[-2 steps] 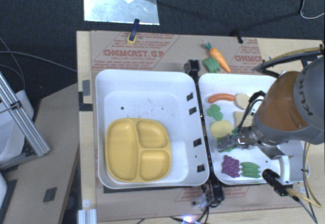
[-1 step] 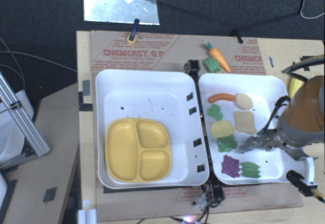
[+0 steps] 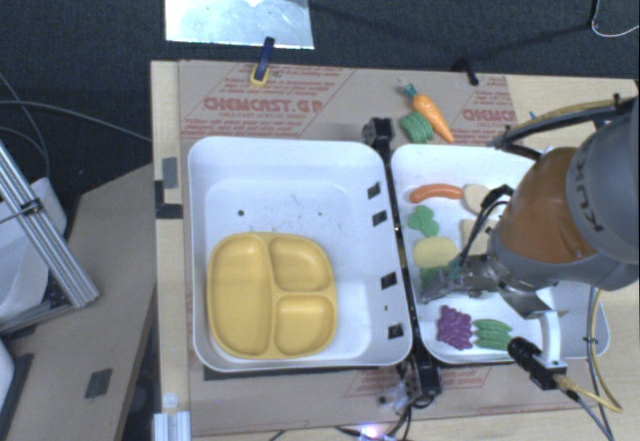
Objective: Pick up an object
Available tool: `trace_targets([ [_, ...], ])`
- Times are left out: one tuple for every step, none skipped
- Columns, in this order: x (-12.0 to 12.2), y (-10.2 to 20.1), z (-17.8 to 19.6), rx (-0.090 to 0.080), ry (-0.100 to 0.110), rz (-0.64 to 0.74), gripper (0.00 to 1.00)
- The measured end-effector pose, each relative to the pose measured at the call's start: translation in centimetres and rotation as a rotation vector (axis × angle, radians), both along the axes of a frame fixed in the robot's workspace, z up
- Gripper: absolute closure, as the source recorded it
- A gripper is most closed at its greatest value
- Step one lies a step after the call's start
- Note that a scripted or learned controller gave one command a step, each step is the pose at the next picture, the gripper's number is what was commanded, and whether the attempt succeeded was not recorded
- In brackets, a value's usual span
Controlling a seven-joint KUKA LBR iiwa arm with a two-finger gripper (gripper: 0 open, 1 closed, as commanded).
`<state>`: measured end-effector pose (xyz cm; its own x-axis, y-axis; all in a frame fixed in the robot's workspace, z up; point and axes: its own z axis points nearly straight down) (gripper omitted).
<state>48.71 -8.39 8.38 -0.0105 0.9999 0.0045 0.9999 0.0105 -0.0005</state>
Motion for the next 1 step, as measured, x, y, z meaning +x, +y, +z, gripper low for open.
trace_targets([
  [-0.06, -7.41, 0.08, -0.007, -0.003, -0.014, 0.00],
])
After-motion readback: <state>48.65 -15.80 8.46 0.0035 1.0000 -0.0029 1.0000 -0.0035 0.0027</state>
